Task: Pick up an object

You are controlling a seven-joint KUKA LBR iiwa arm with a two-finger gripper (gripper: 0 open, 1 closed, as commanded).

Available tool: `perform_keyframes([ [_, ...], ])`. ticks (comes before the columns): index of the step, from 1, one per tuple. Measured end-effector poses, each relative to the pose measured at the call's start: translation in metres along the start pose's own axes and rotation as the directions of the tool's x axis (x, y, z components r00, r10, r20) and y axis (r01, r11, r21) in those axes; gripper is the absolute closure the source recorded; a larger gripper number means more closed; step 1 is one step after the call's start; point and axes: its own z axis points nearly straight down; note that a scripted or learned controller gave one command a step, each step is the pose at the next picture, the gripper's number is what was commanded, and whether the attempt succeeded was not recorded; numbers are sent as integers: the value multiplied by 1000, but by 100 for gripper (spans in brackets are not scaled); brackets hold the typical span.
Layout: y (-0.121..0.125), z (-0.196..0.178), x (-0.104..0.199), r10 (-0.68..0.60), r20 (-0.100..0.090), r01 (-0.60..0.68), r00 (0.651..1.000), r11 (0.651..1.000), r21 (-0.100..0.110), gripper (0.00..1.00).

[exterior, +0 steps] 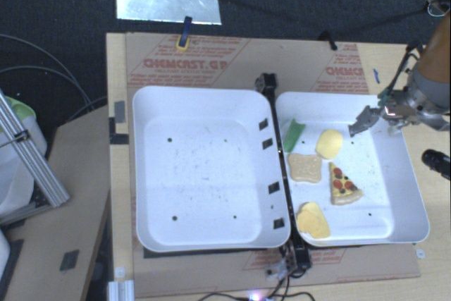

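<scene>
The tabletop, covered by a brown sheet with red lettering, carries two shallow white bins side by side, joined along a dark strip with clips down the middle. The left bin is the larger-looking of the two in this slanted view, and its floor shows just a few small dark specks. The right bin holds all the pieces, gathered toward its left half. The arm enters from the right edge, grey with an orange patch near the top, and its wrist hangs over the upper right part of the right bin. The gripper points down and to the left, ending above bare bin floor just to the right of a round yellow piece; nothing sits between the fingers, and how far apart they stand cannot be told at this size. Below the round piece lies a pizza slice with red dots, its tip pointing up. To its left is a tan bread slice. Near the front wall rests a yellow lumpy piece. A green leaf-like piece leans against the bin's left wall, just above the bread.
</scene>
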Motion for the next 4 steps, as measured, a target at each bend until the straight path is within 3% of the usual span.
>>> perform_keyframes([
  [1,53,143,33,-6,-2,6,1000,1000,3,0],
  [2,55,124,30,-4,1,4,1000,1000,-5,100],
  [3,11,30,107,-7,-3,7,1000,1000,-4,100],
  [4,-38,25,144,-5,-3,5,1000,1000,3,100],
])
